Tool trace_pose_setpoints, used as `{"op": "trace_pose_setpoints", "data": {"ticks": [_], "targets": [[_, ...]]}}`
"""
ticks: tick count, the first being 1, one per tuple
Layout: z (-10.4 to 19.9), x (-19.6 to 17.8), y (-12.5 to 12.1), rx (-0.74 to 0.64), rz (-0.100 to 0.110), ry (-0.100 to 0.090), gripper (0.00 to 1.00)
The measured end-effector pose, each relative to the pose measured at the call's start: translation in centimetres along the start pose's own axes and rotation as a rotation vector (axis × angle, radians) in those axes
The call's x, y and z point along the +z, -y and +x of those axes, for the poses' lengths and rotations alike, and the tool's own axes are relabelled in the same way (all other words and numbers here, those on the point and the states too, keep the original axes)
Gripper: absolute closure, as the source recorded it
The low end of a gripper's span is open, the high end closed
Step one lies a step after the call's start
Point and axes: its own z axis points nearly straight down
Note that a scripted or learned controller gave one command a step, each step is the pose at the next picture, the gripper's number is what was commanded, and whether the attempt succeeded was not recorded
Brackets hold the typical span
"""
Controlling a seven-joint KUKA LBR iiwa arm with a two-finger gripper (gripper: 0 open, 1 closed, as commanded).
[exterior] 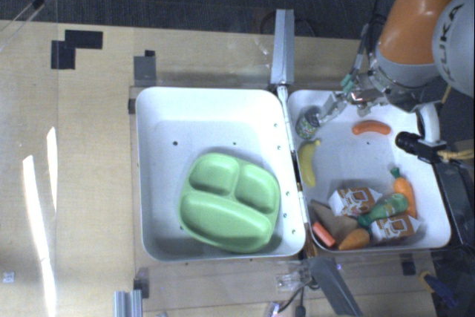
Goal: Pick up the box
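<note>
arm [427, 26]: reaches in from right, orange band up | tool [332, 106]: low, pointing left

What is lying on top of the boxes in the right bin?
A green bottle lies across the two boxes in the right bin, hiding parts of both. Anything beneath the boxes is covered.

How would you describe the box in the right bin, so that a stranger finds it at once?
Look at the right bin, at its near end, where the toys are piled. The box lies at the pile's top left, white with a brown print, flat-sided among rounded toy foods.
</note>
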Motion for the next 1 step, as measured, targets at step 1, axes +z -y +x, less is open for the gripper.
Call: {"op": "trace_pose_setpoints", "data": {"ticks": [1], "targets": [[-3.79, 10.75, 8.67, -0.229, 0.003, -0.001, 0.00]]}}
